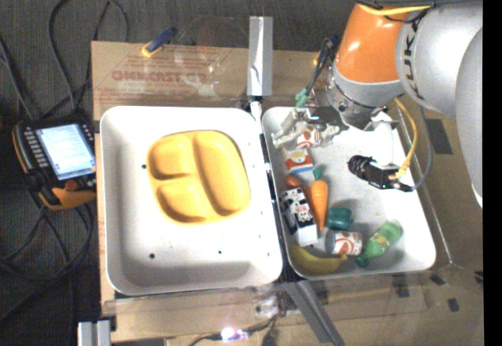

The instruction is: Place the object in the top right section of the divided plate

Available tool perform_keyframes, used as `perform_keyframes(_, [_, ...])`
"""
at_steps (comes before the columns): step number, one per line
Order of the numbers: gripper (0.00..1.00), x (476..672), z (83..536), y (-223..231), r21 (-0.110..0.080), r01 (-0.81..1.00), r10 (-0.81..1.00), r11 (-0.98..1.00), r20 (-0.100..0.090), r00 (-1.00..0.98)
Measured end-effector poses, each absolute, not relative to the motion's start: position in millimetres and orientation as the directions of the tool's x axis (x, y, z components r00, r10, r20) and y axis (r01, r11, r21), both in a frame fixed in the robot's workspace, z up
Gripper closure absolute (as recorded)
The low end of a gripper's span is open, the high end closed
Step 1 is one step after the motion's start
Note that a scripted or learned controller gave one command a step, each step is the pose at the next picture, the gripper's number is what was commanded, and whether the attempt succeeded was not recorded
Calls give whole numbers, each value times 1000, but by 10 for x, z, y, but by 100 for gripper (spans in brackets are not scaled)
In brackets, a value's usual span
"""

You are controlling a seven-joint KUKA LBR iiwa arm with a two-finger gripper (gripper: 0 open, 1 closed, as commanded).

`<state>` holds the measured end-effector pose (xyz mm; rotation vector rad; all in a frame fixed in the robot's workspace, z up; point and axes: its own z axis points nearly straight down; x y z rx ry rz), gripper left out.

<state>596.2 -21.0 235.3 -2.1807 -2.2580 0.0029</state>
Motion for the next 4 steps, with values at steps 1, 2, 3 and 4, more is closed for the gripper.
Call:
perform_keyframes(1, [100, 6475, 1980, 680, -4, 995, 995, -99, -1, 99])
perform_keyframes(2, [100, 6449, 2343, 1330, -3, 998, 998, 68, -2, -68])
perform_keyframes(3, [100, 6675, 1649, 1320, -4, 999, 999, 33, -5, -33])
perform_keyframes(4, [100, 6139, 2320, 2213, -3, 999, 999, -47, -2, 47])
